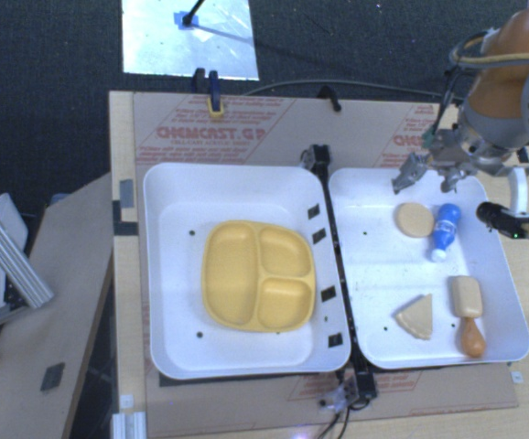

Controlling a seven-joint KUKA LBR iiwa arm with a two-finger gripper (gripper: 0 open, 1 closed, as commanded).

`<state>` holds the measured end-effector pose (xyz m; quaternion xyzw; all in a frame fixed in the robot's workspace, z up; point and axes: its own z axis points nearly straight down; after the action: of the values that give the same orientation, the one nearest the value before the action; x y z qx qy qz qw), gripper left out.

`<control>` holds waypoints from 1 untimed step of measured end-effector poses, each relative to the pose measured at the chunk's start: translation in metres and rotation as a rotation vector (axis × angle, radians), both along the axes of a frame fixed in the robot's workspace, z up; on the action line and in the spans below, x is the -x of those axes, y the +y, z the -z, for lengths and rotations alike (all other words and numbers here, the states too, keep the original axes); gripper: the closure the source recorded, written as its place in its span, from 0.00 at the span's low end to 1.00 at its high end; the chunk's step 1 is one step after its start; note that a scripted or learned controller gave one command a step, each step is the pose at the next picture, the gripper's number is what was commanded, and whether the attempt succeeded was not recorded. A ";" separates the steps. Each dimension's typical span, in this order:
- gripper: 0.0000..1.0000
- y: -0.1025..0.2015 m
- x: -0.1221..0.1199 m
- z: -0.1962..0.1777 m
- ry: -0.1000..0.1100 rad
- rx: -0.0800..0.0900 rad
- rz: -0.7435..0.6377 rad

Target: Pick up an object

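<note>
Two shallow white bins are set side by side on the worktop [81, 245]. The left bin [168, 199] holds a yellow divided plate [258, 275] with three compartments, lying flat near the bin's middle. The right bin [374, 273] holds four objects. A round tan disc [415, 219] lies in the far part of the bin, with a blue and white bottle [444, 230] on its side just to the right of it, the white cap pointing toward the near side. A tan wedge-shaped piece [416, 316] lies in the near part. To its right, a pale rectangular block [466, 294] is placed next to an orange rounded piece [472, 337]; whether the two are joined cannot be told.

The gripper [426, 174] is positioned over the far edge of the right bin, beyond the disc and bottle. The jaws are seen spread apart, with nothing between them. No object in the bin is touched by the gripper.
</note>
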<state>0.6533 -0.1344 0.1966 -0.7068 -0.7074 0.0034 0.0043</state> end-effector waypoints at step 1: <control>0.00 0.000 -0.003 -0.008 -0.012 0.002 -0.002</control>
<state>0.6561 -0.1342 0.2043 -0.7061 -0.7081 -0.0004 -0.0007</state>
